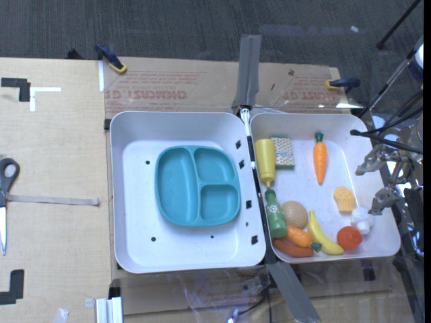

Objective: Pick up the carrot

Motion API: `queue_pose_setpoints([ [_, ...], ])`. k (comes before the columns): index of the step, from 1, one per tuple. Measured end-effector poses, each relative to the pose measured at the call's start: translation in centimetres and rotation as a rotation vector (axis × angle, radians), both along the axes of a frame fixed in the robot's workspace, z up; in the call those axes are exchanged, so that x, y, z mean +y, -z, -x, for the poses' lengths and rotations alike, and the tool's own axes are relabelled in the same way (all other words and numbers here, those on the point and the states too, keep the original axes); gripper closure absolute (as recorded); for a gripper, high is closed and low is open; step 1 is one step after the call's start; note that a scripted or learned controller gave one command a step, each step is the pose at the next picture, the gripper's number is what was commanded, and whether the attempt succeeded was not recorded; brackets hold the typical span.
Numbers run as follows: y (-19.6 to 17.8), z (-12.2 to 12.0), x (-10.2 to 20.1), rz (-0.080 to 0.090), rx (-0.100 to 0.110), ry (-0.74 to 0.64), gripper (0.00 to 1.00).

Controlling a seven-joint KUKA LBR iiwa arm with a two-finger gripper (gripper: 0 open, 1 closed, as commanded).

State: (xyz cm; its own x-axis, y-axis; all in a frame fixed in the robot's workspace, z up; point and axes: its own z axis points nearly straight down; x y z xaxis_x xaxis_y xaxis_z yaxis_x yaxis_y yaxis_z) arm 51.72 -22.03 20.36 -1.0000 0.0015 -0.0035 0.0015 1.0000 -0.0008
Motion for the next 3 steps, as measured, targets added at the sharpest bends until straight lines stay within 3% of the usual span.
queue_pose_setpoints([
  [1,11.1,-2.7,0.0,-0.001,0.0,-0.018,0.0],
  [2,11.0,-6.0,2.3,0.0,-0.002,0.247,0.0],
  [3,10.9,-12.1,2.0,-0.001,-0.003,0.593,0.0],
])
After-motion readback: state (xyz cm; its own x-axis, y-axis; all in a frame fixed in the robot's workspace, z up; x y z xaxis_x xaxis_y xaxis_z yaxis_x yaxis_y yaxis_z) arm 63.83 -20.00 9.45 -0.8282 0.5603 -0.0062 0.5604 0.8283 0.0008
